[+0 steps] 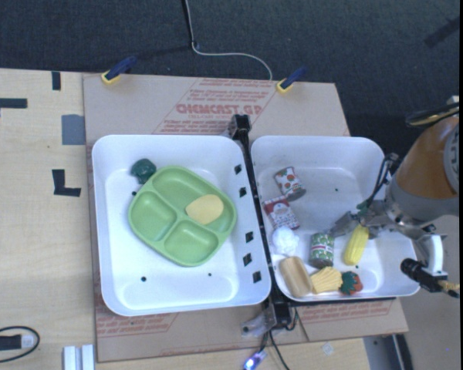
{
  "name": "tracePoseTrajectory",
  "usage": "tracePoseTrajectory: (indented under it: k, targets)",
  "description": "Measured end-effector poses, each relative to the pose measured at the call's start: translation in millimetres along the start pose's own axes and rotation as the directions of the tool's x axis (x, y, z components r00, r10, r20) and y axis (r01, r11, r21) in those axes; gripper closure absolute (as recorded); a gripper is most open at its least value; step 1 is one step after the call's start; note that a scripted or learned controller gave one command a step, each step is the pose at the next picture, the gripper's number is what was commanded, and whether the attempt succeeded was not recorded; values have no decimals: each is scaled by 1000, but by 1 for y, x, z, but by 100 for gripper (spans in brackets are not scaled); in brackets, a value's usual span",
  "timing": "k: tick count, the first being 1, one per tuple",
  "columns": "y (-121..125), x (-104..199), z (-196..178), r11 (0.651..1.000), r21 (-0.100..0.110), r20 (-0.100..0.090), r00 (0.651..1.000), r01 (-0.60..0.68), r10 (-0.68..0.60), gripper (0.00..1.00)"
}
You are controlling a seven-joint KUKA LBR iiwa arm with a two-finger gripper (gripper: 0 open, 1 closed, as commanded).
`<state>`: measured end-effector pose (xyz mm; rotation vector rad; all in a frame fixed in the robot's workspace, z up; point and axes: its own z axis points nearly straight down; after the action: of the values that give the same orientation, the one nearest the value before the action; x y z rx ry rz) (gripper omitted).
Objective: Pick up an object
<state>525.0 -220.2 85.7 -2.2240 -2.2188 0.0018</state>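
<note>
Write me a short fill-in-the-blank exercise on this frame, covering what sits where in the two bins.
1. The green tray lies in the ____ bin as the camera sees it.
2. The pale object resting on the tray is ____ in colour.
3. The dark green item sits in the bin off the tray's far ____ corner.
4. The yellow corn-like piece lies in the ____ bin.

Missing words: left; yellow; left; right

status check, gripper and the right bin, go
Gripper low in right bin, at the yellow corn. Grasp unconfirmed. Green can close beside it.
</note>
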Motion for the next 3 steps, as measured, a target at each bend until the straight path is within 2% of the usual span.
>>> tracePoseTrajectory:
  k: [1, 2, 3]
  targets:
    - [3, 0, -9, 1000, -2, 3, 1000, 2, -2, 100]
    - [22, 109, -70, 1000, -4, -3, 1000, 12, -13, 100]
    - [3, 160, -142, 1000, -5, -2, 1000, 9, -9, 100]
